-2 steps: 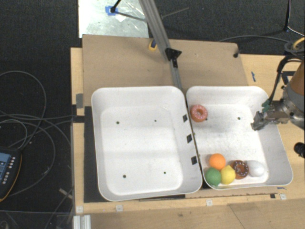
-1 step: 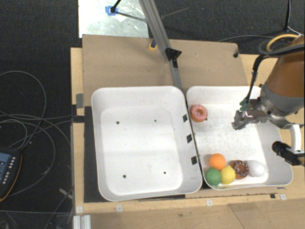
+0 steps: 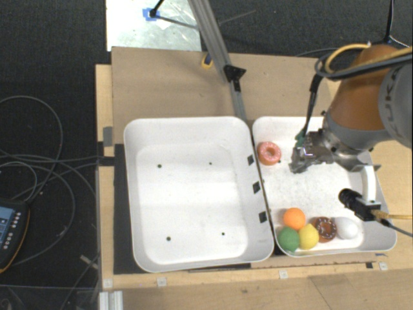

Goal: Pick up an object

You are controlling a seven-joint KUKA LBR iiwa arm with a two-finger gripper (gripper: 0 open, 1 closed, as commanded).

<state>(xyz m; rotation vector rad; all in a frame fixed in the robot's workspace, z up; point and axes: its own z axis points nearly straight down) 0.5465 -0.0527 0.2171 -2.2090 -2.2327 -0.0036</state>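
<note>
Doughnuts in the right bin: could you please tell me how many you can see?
2. A pink-iced doughnut lies near the bin's left wall, just left of the tool. A chocolate doughnut sits in the front cluster, between the yellow fruit and white egg. The arm may hide others.

No legible text, label, brand, number or sign anywhere on the bench.

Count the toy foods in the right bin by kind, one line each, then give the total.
Doughnuts: 2, pink and chocolate
Round fruits: 3, orange, green, yellow
White egg: 1
Total: 6
</note>
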